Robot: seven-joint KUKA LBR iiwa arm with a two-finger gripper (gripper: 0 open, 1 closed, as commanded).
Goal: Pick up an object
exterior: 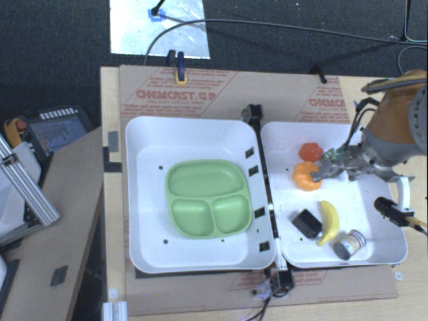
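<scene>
Grey arm (394,149), rounded housing, orange band above wrist, black cables along side, dark metallic gripper (326,169).

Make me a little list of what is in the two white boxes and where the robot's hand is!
left bin: green divided plate
right bin: red fruit, maybe a tomato; orange fruit; banana; black block; small metal can on its side
tool: low over the right bin, beside the orange fruit and the red one
arm: comes in from the right
</scene>
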